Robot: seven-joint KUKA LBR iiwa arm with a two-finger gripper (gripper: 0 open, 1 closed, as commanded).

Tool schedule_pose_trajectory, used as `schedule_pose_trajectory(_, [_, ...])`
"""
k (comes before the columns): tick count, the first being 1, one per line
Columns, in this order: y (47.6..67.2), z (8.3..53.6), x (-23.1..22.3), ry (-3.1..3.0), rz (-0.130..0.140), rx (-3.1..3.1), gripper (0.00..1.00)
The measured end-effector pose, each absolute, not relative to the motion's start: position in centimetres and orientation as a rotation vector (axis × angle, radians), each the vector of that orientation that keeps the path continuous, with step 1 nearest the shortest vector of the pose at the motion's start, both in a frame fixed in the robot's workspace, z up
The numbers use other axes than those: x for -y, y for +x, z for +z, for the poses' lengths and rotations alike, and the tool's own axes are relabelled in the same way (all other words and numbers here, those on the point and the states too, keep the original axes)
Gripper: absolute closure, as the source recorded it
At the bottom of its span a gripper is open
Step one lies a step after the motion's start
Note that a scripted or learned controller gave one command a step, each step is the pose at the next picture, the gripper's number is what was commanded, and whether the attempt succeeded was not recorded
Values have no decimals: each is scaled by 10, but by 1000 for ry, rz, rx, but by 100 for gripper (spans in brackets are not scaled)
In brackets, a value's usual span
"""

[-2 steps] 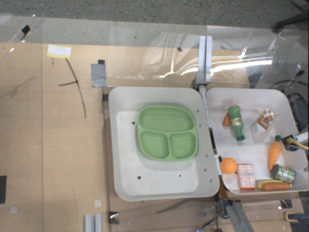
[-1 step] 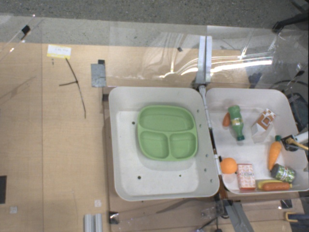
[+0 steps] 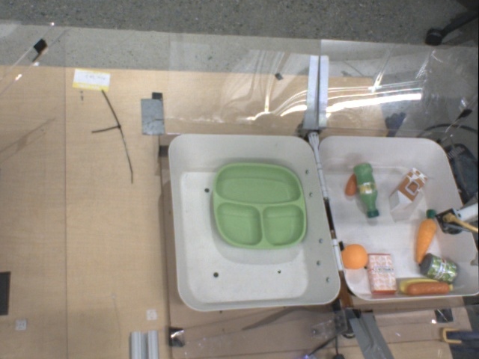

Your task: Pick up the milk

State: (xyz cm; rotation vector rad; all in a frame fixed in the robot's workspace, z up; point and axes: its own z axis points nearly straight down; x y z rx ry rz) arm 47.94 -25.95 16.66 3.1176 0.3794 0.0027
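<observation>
Milk carton (image 3: 409,186) upright, gable tilted upper-right

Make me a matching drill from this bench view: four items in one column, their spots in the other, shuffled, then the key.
Items
1. green tray
2. milk carton
3. green bottle
4. orange

Places
A. right bin, by its left wall, near the front
B. left bin, in the middle
C. right bin, far half, right of the bottle
D. right bin, far half, beside a small orange-red piece

Pairs: 1-B, 2-C, 3-D, 4-A
</observation>
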Motion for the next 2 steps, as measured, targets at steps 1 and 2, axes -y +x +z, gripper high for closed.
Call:
schedule_pose_trajectory(1, [479,167,260,3118,3,-379,0])
schedule_pose_trajectory(2, [479,167,260,3118,3,-379,0])
